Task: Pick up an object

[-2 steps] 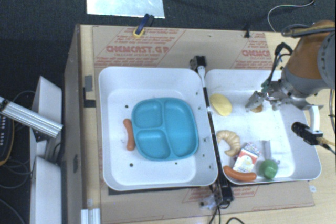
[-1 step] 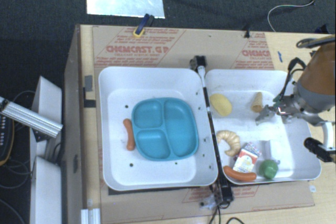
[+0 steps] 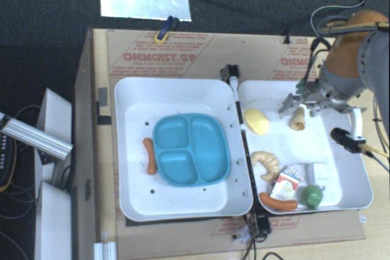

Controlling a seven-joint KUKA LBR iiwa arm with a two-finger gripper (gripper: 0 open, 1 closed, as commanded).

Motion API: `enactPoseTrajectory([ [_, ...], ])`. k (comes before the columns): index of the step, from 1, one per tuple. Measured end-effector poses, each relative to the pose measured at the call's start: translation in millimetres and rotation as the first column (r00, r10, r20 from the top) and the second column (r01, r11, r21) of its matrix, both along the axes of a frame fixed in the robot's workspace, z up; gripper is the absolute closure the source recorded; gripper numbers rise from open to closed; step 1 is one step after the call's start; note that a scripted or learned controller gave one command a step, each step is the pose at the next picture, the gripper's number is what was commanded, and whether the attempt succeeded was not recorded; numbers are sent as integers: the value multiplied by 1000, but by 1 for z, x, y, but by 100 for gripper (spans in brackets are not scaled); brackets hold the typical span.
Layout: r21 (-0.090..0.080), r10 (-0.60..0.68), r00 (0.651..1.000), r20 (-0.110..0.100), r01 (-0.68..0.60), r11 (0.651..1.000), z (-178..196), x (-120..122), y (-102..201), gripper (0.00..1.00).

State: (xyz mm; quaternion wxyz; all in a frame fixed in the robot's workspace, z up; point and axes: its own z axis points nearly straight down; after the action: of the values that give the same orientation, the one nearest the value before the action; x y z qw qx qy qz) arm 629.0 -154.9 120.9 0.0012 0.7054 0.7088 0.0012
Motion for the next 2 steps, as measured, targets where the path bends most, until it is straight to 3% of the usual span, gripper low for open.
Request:
enactPoseTrajectory([
  [1, -1, -2, 1000, -1, 2, 1000, -5, -5, -14, 0],
  [2, -2, 2, 1000, 2, -2, 1000, 6, -4, -14, 100],
])
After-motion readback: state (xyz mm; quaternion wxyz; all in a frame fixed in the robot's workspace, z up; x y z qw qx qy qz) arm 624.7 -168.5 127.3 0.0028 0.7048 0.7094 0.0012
